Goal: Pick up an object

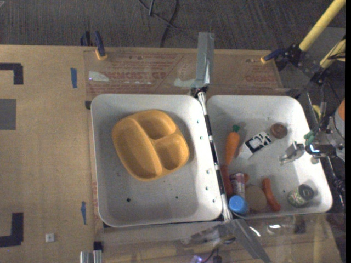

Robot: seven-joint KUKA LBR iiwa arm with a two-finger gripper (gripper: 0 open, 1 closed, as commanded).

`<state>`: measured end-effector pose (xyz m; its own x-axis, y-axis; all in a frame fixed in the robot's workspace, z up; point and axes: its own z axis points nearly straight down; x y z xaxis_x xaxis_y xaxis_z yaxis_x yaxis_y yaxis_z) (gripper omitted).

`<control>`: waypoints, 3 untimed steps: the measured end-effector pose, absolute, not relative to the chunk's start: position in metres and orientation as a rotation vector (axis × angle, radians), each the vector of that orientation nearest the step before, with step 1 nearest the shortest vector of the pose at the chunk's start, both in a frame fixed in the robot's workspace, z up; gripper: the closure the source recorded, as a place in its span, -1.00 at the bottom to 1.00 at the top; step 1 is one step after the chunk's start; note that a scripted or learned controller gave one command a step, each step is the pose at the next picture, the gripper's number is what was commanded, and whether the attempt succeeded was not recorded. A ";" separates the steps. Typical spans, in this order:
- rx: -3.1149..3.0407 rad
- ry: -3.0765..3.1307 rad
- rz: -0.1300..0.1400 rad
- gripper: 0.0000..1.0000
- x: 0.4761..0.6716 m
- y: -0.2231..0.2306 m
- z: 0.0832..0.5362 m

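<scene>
My gripper (292,153) hangs over the right side of the right bin (296,109), reaching in from the right edge. It is small and partly blurred. Nothing can be made out in it. To its left lies a small white and black carton (258,142), close by but apart from it. A brown round disc (278,130) sits a little above the gripper. An orange carrot (232,145) lies near the bin's left wall. Along the front are a bottle with a blue cap (238,197), a beige round piece (255,198), a red sausage (270,194) and a small dark jar (303,194).
The left bin (109,190) holds a yellow divided plate (151,144). A metal divider strip (210,158) runs between the two bins. Blue clamps and a yellow pole (323,21) stand at the bench's back right.
</scene>
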<state>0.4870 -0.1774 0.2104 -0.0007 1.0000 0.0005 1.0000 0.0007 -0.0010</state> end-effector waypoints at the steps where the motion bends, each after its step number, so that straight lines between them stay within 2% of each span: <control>1: -2.320 -2.128 -0.008 -1.00 0.487 -0.155 0.087; 2: -2.170 -2.276 -0.001 -1.00 0.480 -0.205 0.225; 3: -1.993 -2.428 -0.010 -1.00 0.488 -0.206 0.099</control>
<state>0.4883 -0.2056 0.0986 -0.1950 0.9808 0.0046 0.9808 0.1949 0.0047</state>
